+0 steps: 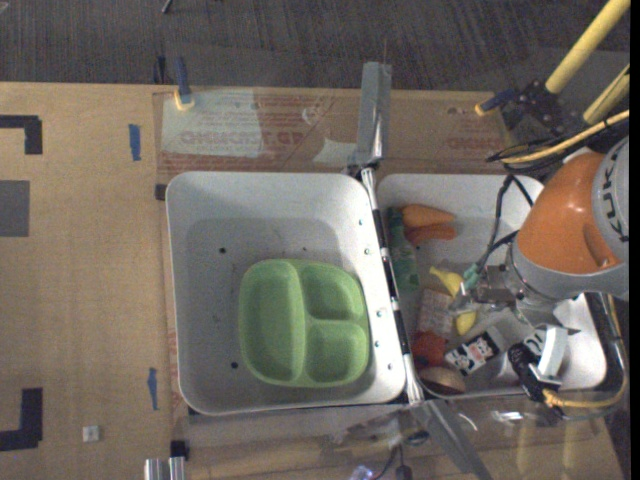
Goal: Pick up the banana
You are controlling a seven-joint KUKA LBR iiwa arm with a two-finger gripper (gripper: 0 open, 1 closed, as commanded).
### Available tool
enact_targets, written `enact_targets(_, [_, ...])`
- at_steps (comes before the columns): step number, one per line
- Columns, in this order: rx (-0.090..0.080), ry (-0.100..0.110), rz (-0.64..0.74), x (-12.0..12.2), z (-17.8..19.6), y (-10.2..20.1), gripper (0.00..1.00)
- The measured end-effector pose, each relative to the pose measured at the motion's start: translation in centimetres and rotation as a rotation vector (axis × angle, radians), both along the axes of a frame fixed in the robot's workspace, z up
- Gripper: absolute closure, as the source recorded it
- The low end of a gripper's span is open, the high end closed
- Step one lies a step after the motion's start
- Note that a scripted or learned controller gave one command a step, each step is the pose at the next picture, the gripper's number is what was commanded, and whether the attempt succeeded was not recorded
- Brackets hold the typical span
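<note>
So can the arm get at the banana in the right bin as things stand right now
Probably yes. The banana lies in the right bin, yellow showing on both sides of the gripper, which hangs right at it. Nothing lies on top of it, though a packet and a red piece crowd close.

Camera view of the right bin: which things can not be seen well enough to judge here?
- Gripper: the arm's wrist covers it from above, so the finger state cannot be told.
- Banana: yellow pieces show beside the wrist; the middle is hidden by the arm, so contact is unclear.
- Right bin: its right side lies under the orange band.
- Small items near the bin's front wall: too blurred to name.
</note>
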State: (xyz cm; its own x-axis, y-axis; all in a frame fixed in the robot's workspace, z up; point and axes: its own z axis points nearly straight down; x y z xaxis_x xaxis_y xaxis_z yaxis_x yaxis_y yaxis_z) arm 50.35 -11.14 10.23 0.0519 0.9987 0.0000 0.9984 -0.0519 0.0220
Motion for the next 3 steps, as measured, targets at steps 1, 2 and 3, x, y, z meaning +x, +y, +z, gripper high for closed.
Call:
enact_targets(1, [-0.002, -0.001, -0.001, 0.0, 0.1, -0.1, 0.0])
enact_targets(2, [-0.002, -0.001, -0.002, 0.0, 1.0, -0.1, 1.0])
enact_targets(3, [0.002, 0.023, -0.053, 1.5, 14.1, 9.0, 1.0])
